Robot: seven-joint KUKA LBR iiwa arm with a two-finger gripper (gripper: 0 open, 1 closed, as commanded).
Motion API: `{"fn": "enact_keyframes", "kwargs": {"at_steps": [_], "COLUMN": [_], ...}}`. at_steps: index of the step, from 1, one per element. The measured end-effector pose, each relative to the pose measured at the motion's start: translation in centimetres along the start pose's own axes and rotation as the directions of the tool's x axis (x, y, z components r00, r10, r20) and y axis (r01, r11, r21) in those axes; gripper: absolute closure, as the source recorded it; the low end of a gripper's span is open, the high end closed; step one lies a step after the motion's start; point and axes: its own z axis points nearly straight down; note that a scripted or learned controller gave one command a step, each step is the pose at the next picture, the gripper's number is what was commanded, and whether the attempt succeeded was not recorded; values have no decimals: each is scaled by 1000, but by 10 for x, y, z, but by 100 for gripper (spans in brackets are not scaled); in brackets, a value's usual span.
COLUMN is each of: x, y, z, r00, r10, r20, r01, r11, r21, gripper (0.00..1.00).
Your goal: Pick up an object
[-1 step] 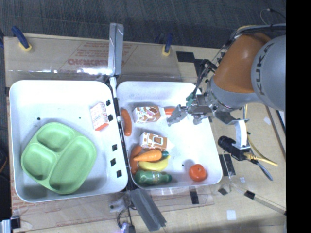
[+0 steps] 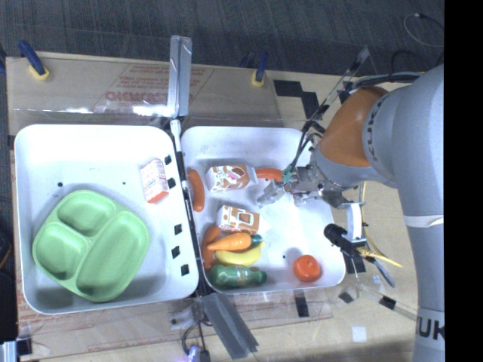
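Note:
The right bin holds several toy foods. A red sausage lies at its left wall. Two small printed packets sit in the middle. Below them lie a carrot, a banana and a green cucumber. A red tomato rests at the front right. A small orange piece lies at the upper middle. My gripper hangs low over the bin floor, just below that orange piece and right of the upper packet. Nothing shows in its grasp.
The left bin holds a green divided plate and a small red-and-white carton. A metal divider stands between the bins. The arm covers the right bin's right edge. Bare floor lies between the gripper and the tomato.

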Motion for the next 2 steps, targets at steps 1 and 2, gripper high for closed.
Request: {"fn": "enact_keyframes", "kwargs": {"at_steps": [1, 2], "x": [12, 14], "y": [66, 67], "z": [7, -4], "r00": [996, 996], "r10": [91, 84], "r20": [0, 0], "r01": [-91, -84], "r11": [996, 996], "r21": [-3, -2], "gripper": [0, 100]}}
